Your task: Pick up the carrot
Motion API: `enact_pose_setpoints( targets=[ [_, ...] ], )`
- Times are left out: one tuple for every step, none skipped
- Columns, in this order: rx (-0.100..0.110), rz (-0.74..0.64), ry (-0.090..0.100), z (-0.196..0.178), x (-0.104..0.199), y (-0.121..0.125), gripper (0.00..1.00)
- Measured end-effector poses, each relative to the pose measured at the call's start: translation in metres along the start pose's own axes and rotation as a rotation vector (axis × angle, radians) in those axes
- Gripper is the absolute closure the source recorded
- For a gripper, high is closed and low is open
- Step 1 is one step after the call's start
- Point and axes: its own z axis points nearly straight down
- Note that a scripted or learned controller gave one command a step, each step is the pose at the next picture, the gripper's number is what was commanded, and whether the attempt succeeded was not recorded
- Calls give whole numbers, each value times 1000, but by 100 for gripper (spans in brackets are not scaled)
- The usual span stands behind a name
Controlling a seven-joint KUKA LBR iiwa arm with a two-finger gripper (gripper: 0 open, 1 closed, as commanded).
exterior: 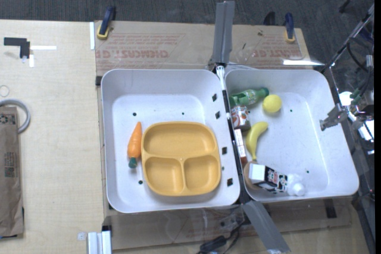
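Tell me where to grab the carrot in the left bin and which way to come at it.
Grip the carrot across its orange middle, coming straight down from above. It lies flat on the left bin floor, running near to far, green end nearest the camera, close beside the yellow tray. Closing across its narrow width looks best; the tray's near rim may crowd one finger.
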Motion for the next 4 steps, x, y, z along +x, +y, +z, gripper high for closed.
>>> enact_pose_setpoints(
  targets=[
    [-4,-200,4,135,-1,15,0],
    [-4,-320,-2,144,4,119,0],
    [-7,-323,-5,134,4,120,100],
    [-4,-154,-2,5,31,150,100]
  ],
)
